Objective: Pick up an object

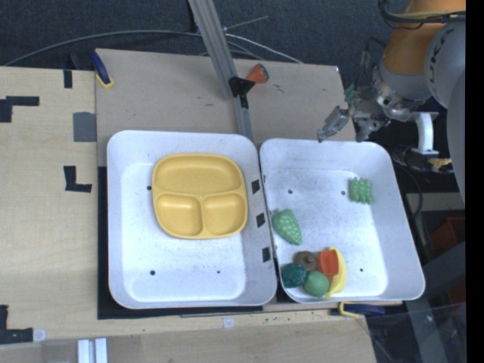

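The gripper (344, 125) hangs over the top edge of the right bin (378, 278), open a little, holding nothing. Toys (314, 271) sit in the bin's bottom corner.

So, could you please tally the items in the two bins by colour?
Yellow: 2, the divided tray and a banana
Green: 4, at
Brown: 1
Orange-red: 1
Total: 8
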Available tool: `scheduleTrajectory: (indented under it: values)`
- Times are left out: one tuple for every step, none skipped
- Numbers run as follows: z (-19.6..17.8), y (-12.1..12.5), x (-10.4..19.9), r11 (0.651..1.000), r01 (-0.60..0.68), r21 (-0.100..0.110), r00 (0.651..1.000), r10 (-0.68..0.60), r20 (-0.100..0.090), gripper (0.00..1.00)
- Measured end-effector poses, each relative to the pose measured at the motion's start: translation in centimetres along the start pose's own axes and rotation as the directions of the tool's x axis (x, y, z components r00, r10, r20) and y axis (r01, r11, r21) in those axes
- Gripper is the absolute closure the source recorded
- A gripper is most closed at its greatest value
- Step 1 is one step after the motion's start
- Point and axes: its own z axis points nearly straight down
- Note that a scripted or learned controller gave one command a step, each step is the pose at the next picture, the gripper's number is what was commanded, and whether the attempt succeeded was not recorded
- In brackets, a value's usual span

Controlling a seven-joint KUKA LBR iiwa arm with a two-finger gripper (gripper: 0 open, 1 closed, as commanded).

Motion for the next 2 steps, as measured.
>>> scheduleTrajectory:
  values:
    - [0.0,0.0,0.0,1.000,-0.001,0.000,1.000,0.001,0.001,0.00]
    - [5.6,-0.9,0.7,1.000,-0.001,0.006,1.000,0.001,-0.001,0.00]
